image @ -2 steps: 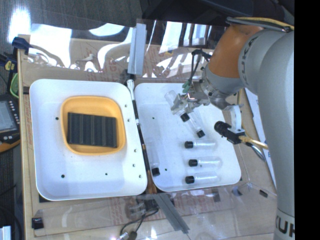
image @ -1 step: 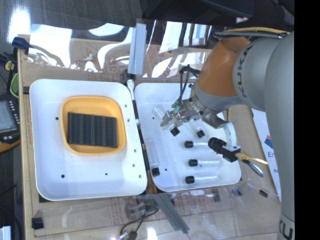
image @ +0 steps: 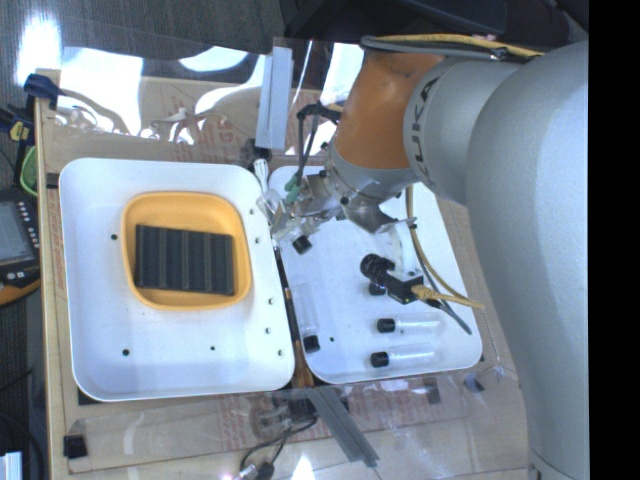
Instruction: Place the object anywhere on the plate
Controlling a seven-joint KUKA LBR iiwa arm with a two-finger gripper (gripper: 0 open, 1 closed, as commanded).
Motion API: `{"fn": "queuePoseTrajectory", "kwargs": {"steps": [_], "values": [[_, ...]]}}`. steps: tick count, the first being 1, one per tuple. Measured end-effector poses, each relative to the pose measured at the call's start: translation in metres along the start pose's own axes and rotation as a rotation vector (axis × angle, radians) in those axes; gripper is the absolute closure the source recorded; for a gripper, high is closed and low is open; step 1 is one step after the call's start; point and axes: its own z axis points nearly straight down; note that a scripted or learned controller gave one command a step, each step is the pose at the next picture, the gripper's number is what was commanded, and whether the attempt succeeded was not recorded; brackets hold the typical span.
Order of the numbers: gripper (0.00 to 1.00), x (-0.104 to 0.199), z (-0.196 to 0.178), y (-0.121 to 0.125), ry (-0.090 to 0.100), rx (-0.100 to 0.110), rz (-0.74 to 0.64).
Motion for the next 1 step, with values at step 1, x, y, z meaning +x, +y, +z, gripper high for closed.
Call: {"fn": "queuePoseTrajectory", "kwargs": {"steps": [1], "values": [[0.0, -0.0004, 0.0, 0.0, 0.0, 0.0, 0.001]]}}
